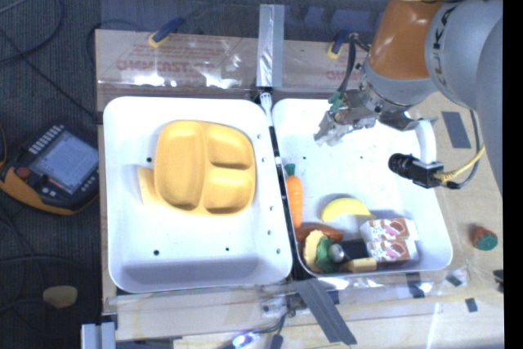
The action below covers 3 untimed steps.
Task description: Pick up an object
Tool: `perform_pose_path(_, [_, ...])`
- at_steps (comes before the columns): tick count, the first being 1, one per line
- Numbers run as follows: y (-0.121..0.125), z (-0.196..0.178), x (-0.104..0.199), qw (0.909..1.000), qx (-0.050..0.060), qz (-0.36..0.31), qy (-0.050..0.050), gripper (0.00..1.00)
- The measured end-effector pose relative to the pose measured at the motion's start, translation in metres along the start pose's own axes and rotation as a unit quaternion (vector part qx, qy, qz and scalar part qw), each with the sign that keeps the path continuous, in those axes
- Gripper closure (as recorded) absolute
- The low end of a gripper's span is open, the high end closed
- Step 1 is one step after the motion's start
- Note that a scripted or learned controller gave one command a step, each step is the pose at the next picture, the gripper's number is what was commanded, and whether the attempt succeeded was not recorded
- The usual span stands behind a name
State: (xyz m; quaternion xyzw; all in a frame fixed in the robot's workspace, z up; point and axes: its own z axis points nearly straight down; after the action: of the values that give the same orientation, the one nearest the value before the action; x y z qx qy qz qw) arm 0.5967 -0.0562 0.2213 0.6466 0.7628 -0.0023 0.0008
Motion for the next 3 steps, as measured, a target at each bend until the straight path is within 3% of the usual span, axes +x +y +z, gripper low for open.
perform_pose_path(1, [-0.067, -0.01, 0.016, 0.9998, 0.0, -0.021, 0.001, 1.0])
perform_pose_path(2, [-0.064, -0.005, 0.033, 0.9943, -0.001, -0.106, 0.001, 1.0])
perform_pose_path(3, [-0.003, -0.028, 0.021, 0.9928, -0.001, -0.12, 0.002, 1.0])
